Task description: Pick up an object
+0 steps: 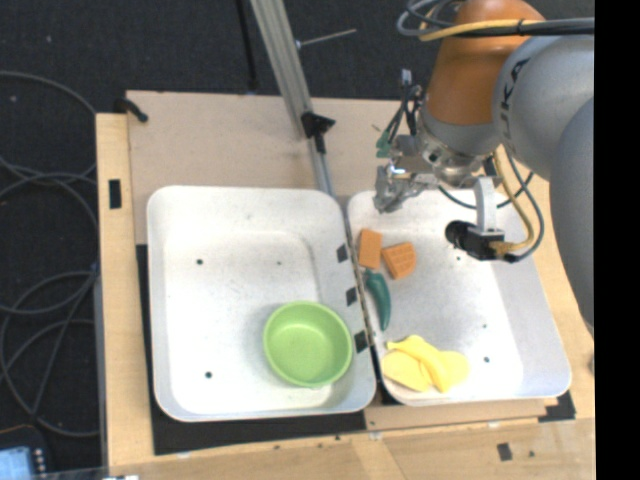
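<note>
My gripper [390, 194] hangs over the far left corner of the right bin [520, 308], below the orange wrist band. Nothing shows between its fingers. Two orange blocks [386, 256] lie just in front of it, near the bin's left wall. A teal tool-like object [378, 298] lies along that wall below them. A yellow object [427, 364] rests at the near left corner of the right bin. A green bowl [307, 343] sits in the near right part of the left bin [200, 268].
A metal pole [290, 78] slants from the top down to the gap between the bins. A black cable connector [470, 238] hangs from the arm over the right bin. Cables lie on the dark floor at the left.
</note>
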`<state>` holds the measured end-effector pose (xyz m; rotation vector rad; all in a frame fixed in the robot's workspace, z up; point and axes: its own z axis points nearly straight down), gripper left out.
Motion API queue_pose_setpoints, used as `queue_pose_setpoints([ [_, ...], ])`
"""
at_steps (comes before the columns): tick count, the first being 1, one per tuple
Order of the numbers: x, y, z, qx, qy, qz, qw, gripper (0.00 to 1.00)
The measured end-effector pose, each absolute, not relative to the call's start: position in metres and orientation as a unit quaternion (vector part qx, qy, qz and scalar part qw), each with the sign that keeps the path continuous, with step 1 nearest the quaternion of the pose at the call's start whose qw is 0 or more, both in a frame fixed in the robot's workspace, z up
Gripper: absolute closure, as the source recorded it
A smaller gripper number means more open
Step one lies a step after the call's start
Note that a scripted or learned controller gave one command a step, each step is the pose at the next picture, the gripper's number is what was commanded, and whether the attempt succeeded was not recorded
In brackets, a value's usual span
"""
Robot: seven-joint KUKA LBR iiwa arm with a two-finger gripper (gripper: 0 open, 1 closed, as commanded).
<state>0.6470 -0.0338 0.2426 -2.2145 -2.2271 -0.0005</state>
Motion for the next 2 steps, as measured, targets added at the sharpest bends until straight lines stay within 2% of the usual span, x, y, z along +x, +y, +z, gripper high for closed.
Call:
queue_pose_setpoints([
  [2,0.651,0.073,0.246,-0.705,-0.710,-0.0010,0.000,1.00],
])
